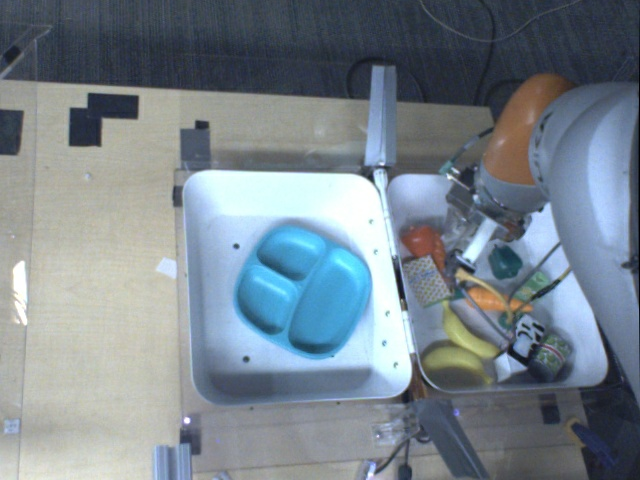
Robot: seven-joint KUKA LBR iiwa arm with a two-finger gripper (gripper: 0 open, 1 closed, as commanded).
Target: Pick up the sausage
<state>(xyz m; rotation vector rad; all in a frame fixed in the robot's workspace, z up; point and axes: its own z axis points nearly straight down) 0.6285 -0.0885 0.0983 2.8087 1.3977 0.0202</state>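
Gripper [462, 258] low in the right bin [580, 368], whether clenched or released cannot be told, red-orange sausage [421, 240] at the bin's far left, just left of the gripper, banana [468, 336] nearer, blue divided plate [302, 290] in the left bin [205, 268]

The left bin [200, 298] holds a divided plate [303, 290] near its centre. The right bin [592, 353] adjoins it. Within the right bin, the gripper [462, 260] hangs at the middle; a sausage [421, 239] lies left of it, a banana [470, 335] in front, and a can [541, 348] front-right.
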